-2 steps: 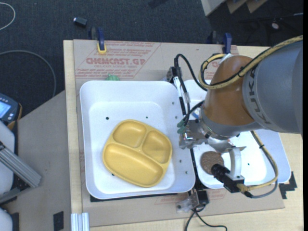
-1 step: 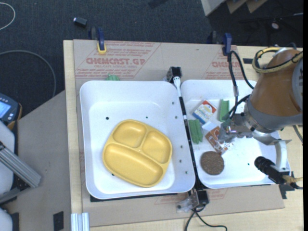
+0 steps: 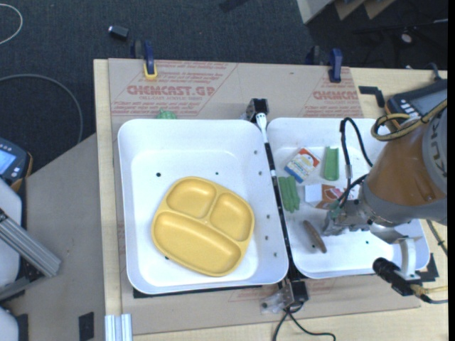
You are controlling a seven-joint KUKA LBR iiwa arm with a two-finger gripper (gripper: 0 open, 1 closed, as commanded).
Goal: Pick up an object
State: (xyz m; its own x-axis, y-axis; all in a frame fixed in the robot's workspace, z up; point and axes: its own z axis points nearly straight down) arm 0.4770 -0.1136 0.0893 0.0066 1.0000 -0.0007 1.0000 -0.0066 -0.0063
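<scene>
Camera view looks down on the counter (image 3: 106, 190), and going left to right: well left of the claw (image 3: 340, 222) sits the left bin (image 3: 135, 148), where a yellow divided tray (image 3: 202, 224) takes up the middle and leaves bare white floor along every wall. On the brown board (image 3: 185, 84) behind it, red print reads "CHEMCAST", partly repeated further right. The two bins' rims meet along a dark seam. In the right bin (image 3: 306, 261), a green block (image 3: 288, 193) lies by the left wall, up and left of the claw; a brown stick-like object (image 3: 313, 236) lies just left of it. Behind are a white packet with red and blue print (image 3: 301, 165), too small to read, and a green bar (image 3: 331, 162). The claw hangs low over the bin; whether it is wide or narrow I cannot tell. Open floor lies along the near wall.
</scene>
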